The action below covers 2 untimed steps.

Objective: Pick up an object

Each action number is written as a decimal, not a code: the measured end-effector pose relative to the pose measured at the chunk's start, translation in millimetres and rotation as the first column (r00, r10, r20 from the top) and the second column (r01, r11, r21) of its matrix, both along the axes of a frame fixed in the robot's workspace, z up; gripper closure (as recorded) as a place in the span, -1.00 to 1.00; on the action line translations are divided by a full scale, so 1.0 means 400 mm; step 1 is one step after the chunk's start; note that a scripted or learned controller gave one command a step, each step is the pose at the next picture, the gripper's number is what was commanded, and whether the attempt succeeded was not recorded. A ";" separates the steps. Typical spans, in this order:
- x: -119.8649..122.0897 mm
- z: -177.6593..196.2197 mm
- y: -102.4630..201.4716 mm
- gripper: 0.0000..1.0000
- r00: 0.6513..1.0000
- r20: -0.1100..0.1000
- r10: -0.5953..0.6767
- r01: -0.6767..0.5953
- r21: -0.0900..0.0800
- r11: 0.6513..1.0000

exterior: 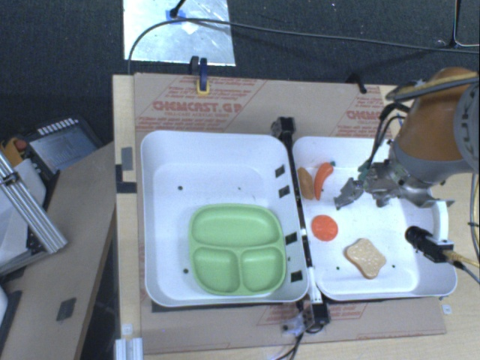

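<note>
Gripper: you see it low over the right bin, pointing left from the wrist; whether it is parted or closed you cannot tell, and nothing shows in its grasp.
Writing: you can read "CHEMCAST GP" in red on the brown sheet behind the bins, printed upside down from your view; the same red print repeats at the sheet's right end, partly hidden by the arm.
Arm: you find it coming in from the right, its orange band above the wrist, the grey wrist angled down and left toward the bin's middle.
Right bin: look at its contents: a carrot and a brown oblong piece side by side near the left wall, a red disc below them, a toast slice toward the front.
Nearest to gripper: the carrot lies just left of the tip; the red disc sits near, below it; neither is touched that you can see.
Left bin: it holds a green three-part tray toward its front right.
Divider: a black clamp strip runs between the two bins.
</note>
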<state>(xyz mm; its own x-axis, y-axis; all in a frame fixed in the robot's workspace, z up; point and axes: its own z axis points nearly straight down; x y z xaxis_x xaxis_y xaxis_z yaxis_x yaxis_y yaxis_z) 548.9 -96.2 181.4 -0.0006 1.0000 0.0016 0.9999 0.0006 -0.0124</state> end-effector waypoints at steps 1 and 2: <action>0.008 0.016 0.001 -1.00 1.000 0.013 0.002 -0.002 -0.001 1.000; -0.010 -0.128 0.010 -1.00 1.000 0.010 0.001 -0.001 0.000 1.000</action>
